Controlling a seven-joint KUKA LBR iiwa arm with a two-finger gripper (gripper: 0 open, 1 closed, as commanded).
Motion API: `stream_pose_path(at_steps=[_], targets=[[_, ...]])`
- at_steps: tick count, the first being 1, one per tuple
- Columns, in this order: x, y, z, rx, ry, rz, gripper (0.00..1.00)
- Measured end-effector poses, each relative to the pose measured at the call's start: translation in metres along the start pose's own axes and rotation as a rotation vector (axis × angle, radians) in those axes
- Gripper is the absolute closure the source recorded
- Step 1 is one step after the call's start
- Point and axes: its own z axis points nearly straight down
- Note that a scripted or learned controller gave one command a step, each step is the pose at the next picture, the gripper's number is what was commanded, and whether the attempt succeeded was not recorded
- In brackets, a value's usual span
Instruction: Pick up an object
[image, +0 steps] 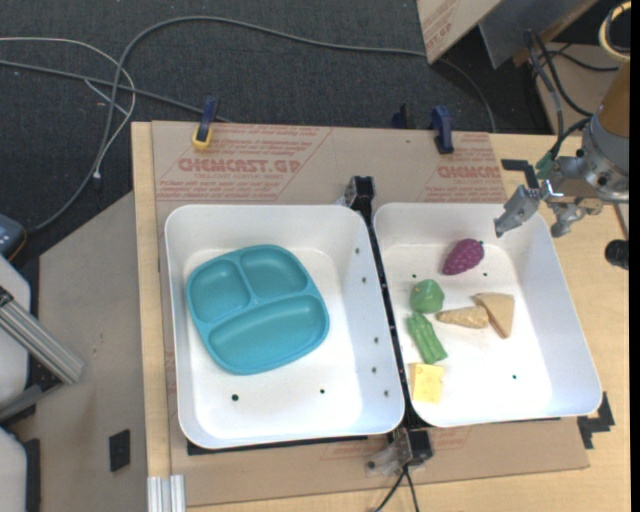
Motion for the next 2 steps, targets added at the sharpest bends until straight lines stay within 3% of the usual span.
stream_pose_path(at_steps=[1,2], targets=[[0.0,0.002,-0.006,-0.011,-0.002,-0.002,0.0],[0.004,-0.001,0.056,-0.004,0.0,-0.002,0.0]])
